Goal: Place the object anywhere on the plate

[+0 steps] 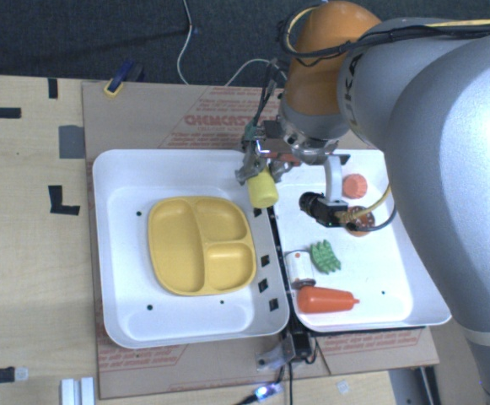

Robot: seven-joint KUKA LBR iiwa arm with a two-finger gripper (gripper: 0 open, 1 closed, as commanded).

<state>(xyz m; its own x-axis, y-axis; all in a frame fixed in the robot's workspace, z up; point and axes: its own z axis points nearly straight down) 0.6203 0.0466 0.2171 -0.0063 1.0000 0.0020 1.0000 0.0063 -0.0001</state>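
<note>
You are looking at two white bins. Nearest, along the right bin's (pixel 396 306) front edge, one carrot (pixel 325 299) is lying, then one green piece (pixel 325 256) and one orange-pink piece (pixel 355 186). One yellow plate (pixel 201 245) is sitting mid left bin (pixel 114 226). The gripper (pixel 260 175) is pinching one yellow object (pixel 263 190) over the dividing rims, beside the plate's far right corner.

Two white bins side by side, left bin (pixel 118 226), right bin (pixel 396 302), both on a cardboard sheet (pixel 185 116) over a wooden bench (pixel 25 251). Right bin: orange carrot (pixel 325 299) near front edge, green leafy toy (pixel 325 256) just behind it, small white can (pixel 298 266) beside that, round orange piece (pixel 355 185) toward back. Blue-and-yellow item (pixel 120 78) on bench's back edge. White cable (pixel 185 32) on dark floor.
</note>
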